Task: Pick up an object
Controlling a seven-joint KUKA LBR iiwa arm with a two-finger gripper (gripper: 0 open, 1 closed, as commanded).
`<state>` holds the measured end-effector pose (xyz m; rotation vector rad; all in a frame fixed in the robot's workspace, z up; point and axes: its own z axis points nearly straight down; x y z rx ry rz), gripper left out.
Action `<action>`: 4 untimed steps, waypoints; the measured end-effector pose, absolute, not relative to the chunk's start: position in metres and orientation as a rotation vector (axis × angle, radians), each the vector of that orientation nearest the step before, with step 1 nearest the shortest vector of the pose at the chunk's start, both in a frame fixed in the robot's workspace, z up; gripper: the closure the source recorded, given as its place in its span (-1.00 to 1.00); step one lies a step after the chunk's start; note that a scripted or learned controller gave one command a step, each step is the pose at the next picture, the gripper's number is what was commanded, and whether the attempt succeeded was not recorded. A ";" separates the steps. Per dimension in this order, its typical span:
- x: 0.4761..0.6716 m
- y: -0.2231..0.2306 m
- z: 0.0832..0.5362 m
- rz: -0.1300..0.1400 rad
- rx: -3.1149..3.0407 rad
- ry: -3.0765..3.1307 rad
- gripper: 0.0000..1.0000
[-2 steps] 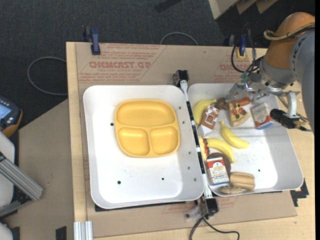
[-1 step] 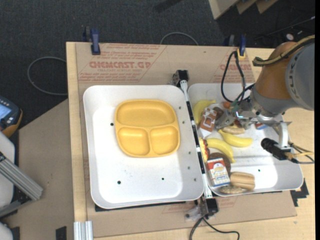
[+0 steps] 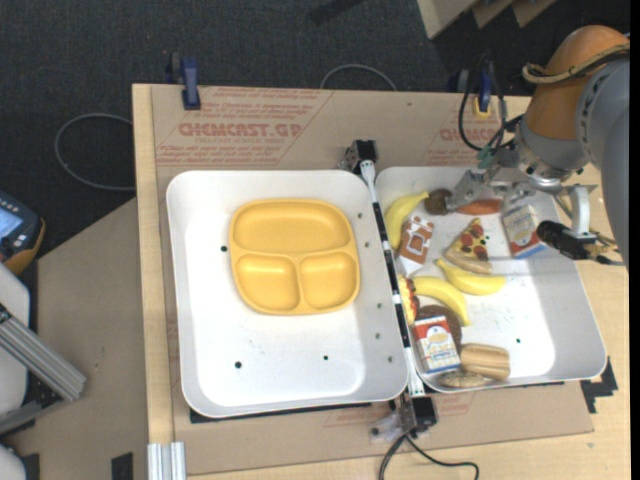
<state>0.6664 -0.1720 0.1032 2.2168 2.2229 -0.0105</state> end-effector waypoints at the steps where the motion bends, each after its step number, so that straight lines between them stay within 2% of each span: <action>1: 0.627 -0.122 0.089 0.005 2.209 2.217 -1.00; 2: 0.541 -0.135 0.084 -0.006 2.230 2.220 -1.00; 3: 0.499 -0.106 0.085 0.000 2.224 2.222 -1.00; 4: 0.502 -0.107 0.095 0.003 2.221 2.217 1.00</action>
